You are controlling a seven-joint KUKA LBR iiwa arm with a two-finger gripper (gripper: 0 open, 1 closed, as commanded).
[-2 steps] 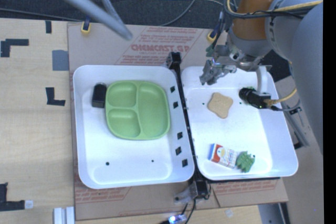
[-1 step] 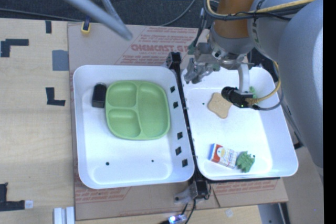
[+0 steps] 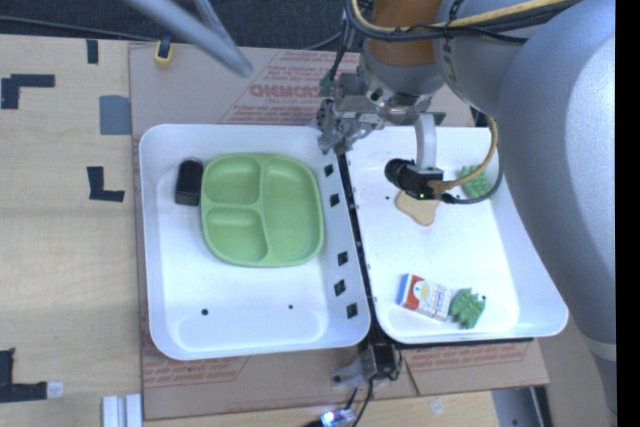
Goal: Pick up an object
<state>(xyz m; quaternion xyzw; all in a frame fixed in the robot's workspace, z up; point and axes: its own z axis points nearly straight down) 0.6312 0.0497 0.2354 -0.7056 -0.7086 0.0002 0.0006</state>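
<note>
Near green tray (image 3: 262, 211), tool (image 3: 338, 127)

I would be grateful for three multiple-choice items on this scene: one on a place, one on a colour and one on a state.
1. Where does the green plate lie?
A. in the left bin
B. in the right bin
C. on the bench outside the bins

2. What colour is the small block beside the plate's left edge?
A. red
B. black
C. yellow

3. How does the plate sit?
A. flipped over
B. standing on its edge
C. flat, compartments facing up

Answers:
1 A, it rests on the left bin's white floor.
2 B, it shows dark against the white floor.
3 C, its three hollows are seen from above.
</note>
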